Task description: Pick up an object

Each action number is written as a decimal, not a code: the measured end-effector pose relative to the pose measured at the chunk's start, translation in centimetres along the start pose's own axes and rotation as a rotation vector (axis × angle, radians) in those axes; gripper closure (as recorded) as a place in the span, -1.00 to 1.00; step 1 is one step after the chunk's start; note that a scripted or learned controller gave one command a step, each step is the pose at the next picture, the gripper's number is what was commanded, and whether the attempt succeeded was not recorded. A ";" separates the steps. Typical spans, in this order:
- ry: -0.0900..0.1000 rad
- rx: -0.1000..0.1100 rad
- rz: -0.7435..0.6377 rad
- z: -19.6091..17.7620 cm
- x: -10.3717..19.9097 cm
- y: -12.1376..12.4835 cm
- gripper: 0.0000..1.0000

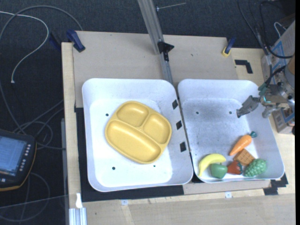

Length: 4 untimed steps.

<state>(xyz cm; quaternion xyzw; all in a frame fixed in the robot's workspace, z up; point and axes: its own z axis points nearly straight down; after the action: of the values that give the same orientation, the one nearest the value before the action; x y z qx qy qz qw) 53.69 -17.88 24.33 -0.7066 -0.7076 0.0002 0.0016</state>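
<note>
The right bin (211,125) holds a cluster of toy foods in its near right corner: an orange carrot (240,144), a yellow banana (209,161), a green apple (218,170), a small red piece (233,168), a tan waffle-like square (244,156) and a green grape bunch (255,167). My gripper (245,108) hangs at the bin's right side, above and apart from the carrot, with nothing visibly held. In the left bin (96,125) lies a yellow divided plate (138,131).
A slanted metal pole (151,20) runs down to the gap between the bins. Clamps (75,40) sit at the bench's back corners. A tablet (11,158) and cables lie on the floor at left. The right bin's middle is bare and speckled.
</note>
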 end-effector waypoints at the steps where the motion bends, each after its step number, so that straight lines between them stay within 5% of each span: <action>1: 0.000 0.000 0.000 0.0 0.0 0.0 -1.00; 4: 0.001 0.003 0.001 15.3 0.4 -0.7 -1.00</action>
<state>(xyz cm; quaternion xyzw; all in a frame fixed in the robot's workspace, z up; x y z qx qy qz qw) 52.95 -17.41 9.03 -0.7069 -0.7073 0.0008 0.0030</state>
